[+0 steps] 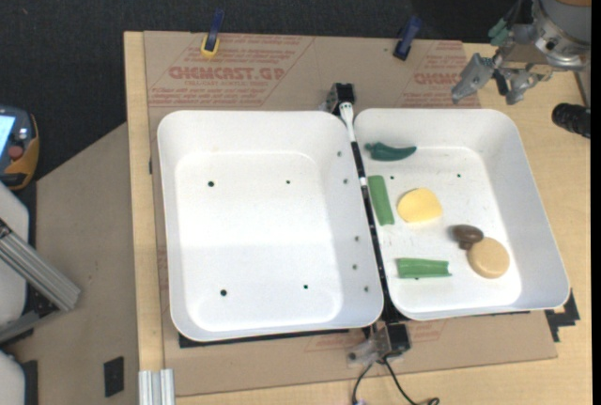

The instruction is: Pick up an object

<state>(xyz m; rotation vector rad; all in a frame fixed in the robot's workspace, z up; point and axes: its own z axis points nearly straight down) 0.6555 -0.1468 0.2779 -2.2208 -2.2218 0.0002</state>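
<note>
Two shallow white bins sit side by side on a brown cardboard sheet (282, 55), meeting along a dark seam with a small black clamp (342, 98) at its far end. The left bin (178, 206) shows only bare floor with four dark dots.

The right bin (526, 168) carries all the objects. Taking the yellow lump (419, 206) near its middle as the landmark: a dark green curved piece (390, 150) lies beyond it, toward the far wall; a light green bar (379, 199) lies just to its left, running along the seam side; a second green piece (422, 269), flat and wedge-like, lies in front of it toward the near wall; a small brown object (467, 234) sits to its right and a little nearer the camera, and a tan disc (489, 258) touches or nearly touches that brown object on its near-right side. The yellow lump itself stands apart from everything else, with white floor around it on all sides.

Open floor in the right bin lies mainly to the right of the yellow lump and beyond it, up to the far-right corner. The near rim is close behind the wedge and the disc.

The gripper (493, 82) hangs outside the bin, beyond its far-right corner and well apart from the yellow lump, over the cardboard. Its two grey fingers (470, 79) stand spread with a clear gap and nothing between them.
</note>
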